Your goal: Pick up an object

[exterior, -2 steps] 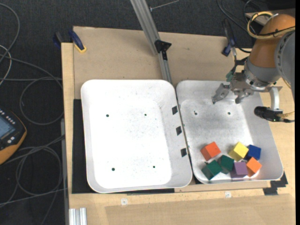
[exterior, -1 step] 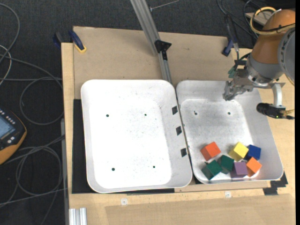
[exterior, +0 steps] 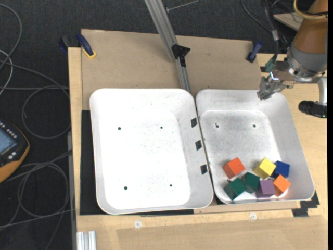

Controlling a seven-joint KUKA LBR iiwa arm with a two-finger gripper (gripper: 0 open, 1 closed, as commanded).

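The gripper (exterior: 266, 90), its opening too small to tell, hangs over the right bin's (exterior: 229, 108) far right corner, arm reaching from the right, blocks (exterior: 257, 178) clustered at the near edge.

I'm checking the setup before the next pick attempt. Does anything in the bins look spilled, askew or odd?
Nothing looks spilled. The blocks, among them the orange block and yellow block, sit bunched in the right bin's near corner. The gripper is at that bin's far rim, away from them.
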